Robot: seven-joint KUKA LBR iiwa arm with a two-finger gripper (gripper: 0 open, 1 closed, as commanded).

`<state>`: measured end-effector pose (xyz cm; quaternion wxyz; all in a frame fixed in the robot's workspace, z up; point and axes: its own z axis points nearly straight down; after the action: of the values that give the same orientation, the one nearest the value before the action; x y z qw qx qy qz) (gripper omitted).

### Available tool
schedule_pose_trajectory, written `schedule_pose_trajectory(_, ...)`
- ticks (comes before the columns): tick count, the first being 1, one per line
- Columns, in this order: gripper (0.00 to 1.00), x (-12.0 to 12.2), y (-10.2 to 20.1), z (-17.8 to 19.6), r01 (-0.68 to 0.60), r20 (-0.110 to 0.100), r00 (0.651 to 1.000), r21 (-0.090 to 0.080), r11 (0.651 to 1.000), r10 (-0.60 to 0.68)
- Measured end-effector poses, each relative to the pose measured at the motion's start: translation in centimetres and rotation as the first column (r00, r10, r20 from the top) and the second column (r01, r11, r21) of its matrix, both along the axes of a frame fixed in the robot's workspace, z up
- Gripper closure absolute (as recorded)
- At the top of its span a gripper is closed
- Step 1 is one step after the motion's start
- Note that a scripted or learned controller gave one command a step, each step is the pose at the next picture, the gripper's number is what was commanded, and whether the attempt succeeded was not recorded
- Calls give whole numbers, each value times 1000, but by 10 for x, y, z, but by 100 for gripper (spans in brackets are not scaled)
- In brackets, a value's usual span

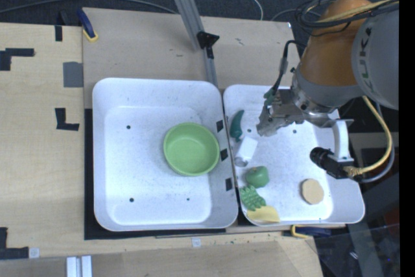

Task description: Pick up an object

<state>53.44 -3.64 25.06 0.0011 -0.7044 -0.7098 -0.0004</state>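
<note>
The gripper hangs over the upper middle of the right bin, its fingers pointing down toward the bin floor. Nothing shows between them. Just left of it lies a dark teal curved piece by the bin's left wall. Below that sits a small pale clear object. Further down are a green rounded object, a green ridged toy and a yellow piece at the front rim. A tan round disc rests at the front right of the bin.
A green bowl stands in the middle of the left bin. A grey pole slants down to the bins' shared rear edge. A black fitting with a cable overhangs the right bin's right side.
</note>
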Motion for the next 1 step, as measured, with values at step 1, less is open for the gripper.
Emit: schedule_pose_trajectory(1, 100, 4, 64, -7, -1, -1, 1000, -1, 1000, 1)
